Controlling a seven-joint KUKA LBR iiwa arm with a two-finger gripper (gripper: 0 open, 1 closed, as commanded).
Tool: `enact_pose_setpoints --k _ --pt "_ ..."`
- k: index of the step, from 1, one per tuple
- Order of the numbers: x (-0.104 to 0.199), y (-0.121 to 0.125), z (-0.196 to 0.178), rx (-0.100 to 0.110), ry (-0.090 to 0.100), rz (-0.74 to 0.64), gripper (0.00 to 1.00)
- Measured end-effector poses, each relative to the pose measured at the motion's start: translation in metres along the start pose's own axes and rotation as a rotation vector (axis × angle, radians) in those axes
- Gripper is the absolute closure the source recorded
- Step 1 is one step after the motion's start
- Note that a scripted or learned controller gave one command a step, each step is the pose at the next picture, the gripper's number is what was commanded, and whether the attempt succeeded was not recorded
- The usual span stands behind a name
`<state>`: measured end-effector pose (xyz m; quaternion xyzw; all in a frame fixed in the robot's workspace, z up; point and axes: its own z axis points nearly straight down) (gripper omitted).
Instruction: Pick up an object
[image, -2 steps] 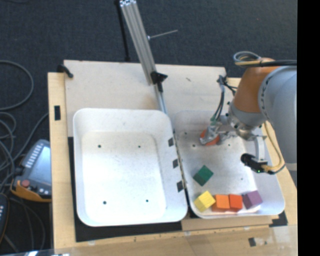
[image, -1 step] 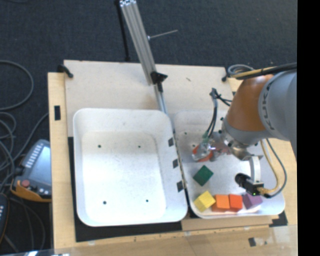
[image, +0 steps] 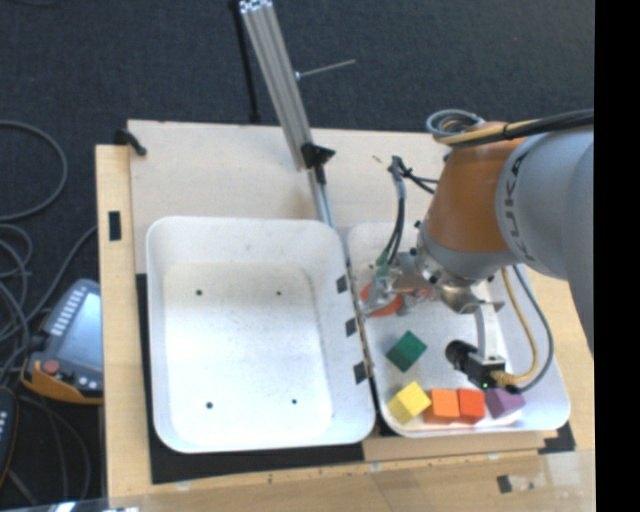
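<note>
The right bin (image: 545, 395) holds a green block (image: 406, 350) near its middle. Along its front wall sit a yellow block (image: 409, 401), two orange blocks (image: 445, 404) (image: 470, 404) and a purple block (image: 503, 402). The arm's orange and grey wrist (image: 475, 215) hangs over the bin's far part. My gripper (image: 388, 290) is low at the bin's far left, next to the wall between the bins. A small reddish-orange thing (image: 378, 293) shows at its tip, and I cannot tell whether it is held. The green block lies just in front of the gripper, apart from it.
The left bin (image: 160, 300) lies beside the right one. A slanted metal rail (image: 285, 90) runs down to the bins' far edge. Cables and a black part (image: 468, 360) hang from the arm over the right bin. A pendant (image: 70, 335) lies off the bench, left.
</note>
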<state>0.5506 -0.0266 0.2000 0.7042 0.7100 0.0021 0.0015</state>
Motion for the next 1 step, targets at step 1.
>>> enact_pose_setpoints --k 1 --pt "0.0639 -0.0104 0.0038 0.006 0.002 -0.001 1.0"
